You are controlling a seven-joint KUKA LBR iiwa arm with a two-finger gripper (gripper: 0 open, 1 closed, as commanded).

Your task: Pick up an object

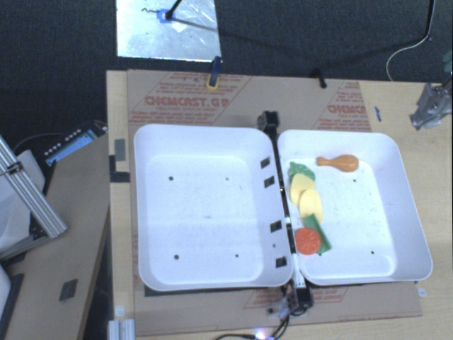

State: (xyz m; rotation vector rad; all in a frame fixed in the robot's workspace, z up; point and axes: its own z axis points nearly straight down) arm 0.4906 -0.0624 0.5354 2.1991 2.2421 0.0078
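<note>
The right bin [396, 211] holds several toy foods. A tan drumstick [338, 163] lies near its back wall. Along its left wall, from back to front, lie a green leaf [300, 169], two yellow pieces [306, 193] and a red tomato [307, 241] on a green strip [323, 238]. My gripper [430, 107] is a grey shape at the view's far right edge, beyond the right bin's back right corner and well away from every object. Nothing is seen in its grasp.
The left bin [205, 211] sits beside the right one, with black clips [276, 204] along the shared wall. Both rest on a cardboard sheet [191, 99] on the bench. A shiny metal plate [168, 18] lies behind, and a cable [407, 48] loops at the back right.
</note>
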